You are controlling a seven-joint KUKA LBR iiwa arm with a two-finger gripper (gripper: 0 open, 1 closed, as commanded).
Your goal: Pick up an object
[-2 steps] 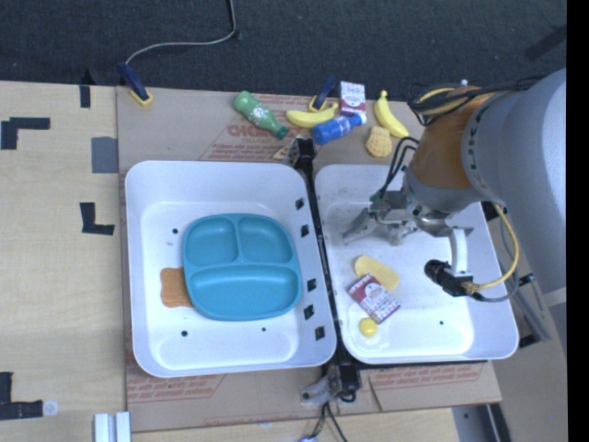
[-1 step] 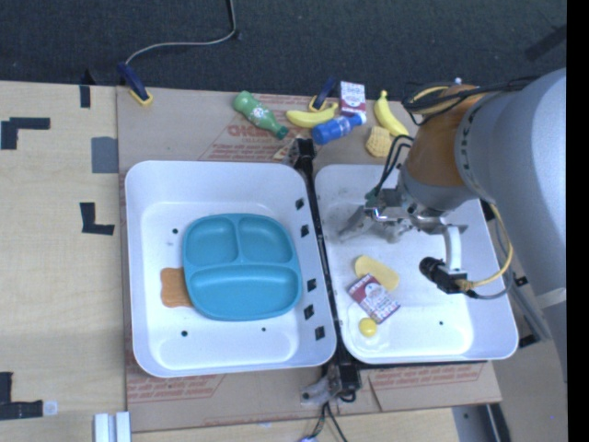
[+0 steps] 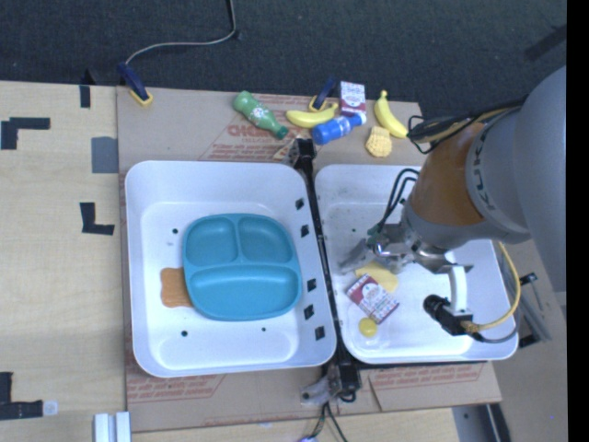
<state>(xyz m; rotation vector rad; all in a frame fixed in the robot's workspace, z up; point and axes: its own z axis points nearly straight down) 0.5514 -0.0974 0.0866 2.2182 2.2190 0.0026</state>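
Note:
My gripper (image 3: 366, 250) hangs low in the right bin (image 3: 479, 343), near its middle, below the orange band of the arm (image 3: 451, 187). Just beneath it lie a yellow piece (image 3: 386, 281) and a red and white packet (image 3: 371, 299). The gripper's tip is right beside the yellow piece, and I cannot tell whether they touch. A small yellow item (image 3: 368, 328) rests closer to the bin's front wall. Nothing is visibly lifted off the bin floor.
The left bin (image 3: 147, 191) holds a blue divided plate (image 3: 242, 266) with a tan slice (image 3: 172, 288) poking out at its left. Behind the bins lie a green bottle (image 3: 259, 114), two bananas (image 3: 311, 116), a blue bottle (image 3: 333, 130) and a small carton (image 3: 352, 97).

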